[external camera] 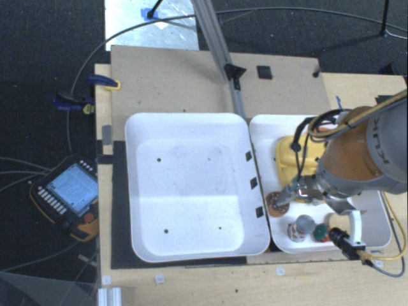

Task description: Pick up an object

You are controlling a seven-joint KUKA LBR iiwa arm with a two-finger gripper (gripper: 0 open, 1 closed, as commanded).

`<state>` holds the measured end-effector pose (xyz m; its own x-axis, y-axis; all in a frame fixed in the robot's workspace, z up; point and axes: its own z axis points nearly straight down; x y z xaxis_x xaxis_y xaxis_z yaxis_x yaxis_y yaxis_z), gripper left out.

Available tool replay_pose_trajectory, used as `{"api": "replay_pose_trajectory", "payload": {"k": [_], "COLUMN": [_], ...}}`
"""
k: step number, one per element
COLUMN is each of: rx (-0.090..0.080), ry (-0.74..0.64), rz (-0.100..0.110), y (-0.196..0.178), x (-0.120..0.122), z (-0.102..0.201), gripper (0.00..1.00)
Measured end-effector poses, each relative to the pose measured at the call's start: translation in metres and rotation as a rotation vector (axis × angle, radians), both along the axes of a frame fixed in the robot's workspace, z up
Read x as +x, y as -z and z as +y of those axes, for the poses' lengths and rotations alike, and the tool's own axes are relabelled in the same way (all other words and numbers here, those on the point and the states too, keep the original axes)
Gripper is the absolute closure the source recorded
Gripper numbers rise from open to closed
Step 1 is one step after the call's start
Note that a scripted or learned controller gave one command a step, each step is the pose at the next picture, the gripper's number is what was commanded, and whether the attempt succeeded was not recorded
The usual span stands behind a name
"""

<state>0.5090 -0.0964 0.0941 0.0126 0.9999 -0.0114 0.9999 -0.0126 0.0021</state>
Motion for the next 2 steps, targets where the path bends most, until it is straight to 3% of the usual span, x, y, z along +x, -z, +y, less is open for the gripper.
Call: {"api": "replay_pose_trajectory", "payload": {"k": [1, 2], "rx": [0.016, 0.011], "ry": [-0.012, -0.017], "rz": [0.002, -0.003], "y": [-0.012, -0.056], "x": [0.002, 0.008], "z": [0.008, 0.007], "gripper": [1.0, 1.0]}}
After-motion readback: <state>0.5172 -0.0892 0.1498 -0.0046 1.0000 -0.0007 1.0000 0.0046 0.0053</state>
